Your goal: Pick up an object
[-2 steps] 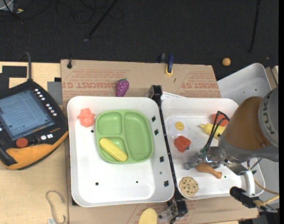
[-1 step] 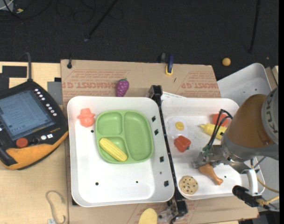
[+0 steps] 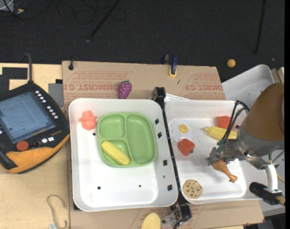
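Arm: the grey arm with the orange band [image 3: 268, 109] comes in from the right and hangs over the right bin [image 3: 204, 109].
Gripper: the gripper [image 3: 218, 157] is low in the right bin, just above the thick end of a brown chicken leg [image 3: 225, 170].
Jaws: I cannot tell if they are open or closed; they are dark and small, and no object is clearly seen between them.
Chicken leg: it lies on the bin floor, tilted, the thin end pointing to the lower right.
Other things in right bin: a red pepper [image 3: 185, 146], a fried egg [image 3: 182, 129], a yellow piece [image 3: 216, 133] with a red-orange piece [image 3: 223, 121] behind it, and a cookie [image 3: 192, 189] at the front edge.
Left bin: the left bin [image 3: 117, 193] holds a green divided plate [image 3: 128, 138] with a corn cob [image 3: 116, 152] in its lower-left compartment; a pink toy [image 3: 88, 120] lies beside the plate, at the back left.
Outside the bins: purple grapes [image 3: 124, 88] on the cardboard behind, a tablet controller [image 3: 25, 120] at the left.
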Robot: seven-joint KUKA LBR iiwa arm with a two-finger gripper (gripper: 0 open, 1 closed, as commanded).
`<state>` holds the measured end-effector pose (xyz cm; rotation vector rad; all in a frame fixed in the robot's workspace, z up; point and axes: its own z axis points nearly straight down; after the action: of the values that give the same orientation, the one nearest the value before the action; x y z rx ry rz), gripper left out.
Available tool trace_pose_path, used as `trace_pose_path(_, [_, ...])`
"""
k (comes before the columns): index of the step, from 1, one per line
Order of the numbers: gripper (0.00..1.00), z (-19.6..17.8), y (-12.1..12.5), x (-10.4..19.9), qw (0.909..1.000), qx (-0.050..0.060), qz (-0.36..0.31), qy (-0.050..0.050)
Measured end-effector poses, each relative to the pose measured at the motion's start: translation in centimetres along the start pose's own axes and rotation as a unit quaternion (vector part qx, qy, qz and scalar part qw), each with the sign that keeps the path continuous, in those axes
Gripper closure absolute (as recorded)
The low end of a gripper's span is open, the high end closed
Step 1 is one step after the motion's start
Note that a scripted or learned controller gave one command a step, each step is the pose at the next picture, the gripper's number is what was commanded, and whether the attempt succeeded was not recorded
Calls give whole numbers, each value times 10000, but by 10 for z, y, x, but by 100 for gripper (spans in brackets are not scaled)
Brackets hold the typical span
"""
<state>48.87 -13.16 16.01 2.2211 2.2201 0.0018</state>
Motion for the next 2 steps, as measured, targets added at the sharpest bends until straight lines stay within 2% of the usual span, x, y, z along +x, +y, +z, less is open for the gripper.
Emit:
trace_pose_path(1, [100,-47,-2,-10,10000,-2,9,-4])
trace_pose_path(2, [100,-68,-2,-11,10000,8,1,2])
